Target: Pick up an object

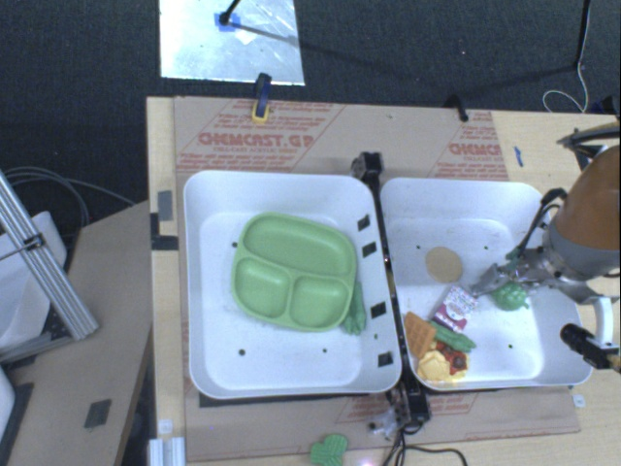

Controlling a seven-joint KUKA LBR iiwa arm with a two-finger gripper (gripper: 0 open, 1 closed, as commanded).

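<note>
Small green object (pixel 510 296) lies in the right bin (pixel 485 212), near its right side.

Divided plate (pixel 294 271) in left bin (pixel 209 260), small items (pixel 441 343) in right bin's (pixel 485 207) front-left corner, end effector (pixel 490 284) just behind them

The arm (pixel 592 223) runs off the right edge, so most of it is cut away. Its gripper (pixel 497 282) is a small dark blur in the right bin (pixel 485 207), and I cannot tell how it stands. A green thing (pixel 511 296) sits right by it, partly hidden, too fuzzy to name. At the near left corner of that bin, a pile of small toys (pixel 441 343) overlaps. A green bit (pixel 330 449) by the counter's (pixel 320 129) near edge is cut off.
</note>
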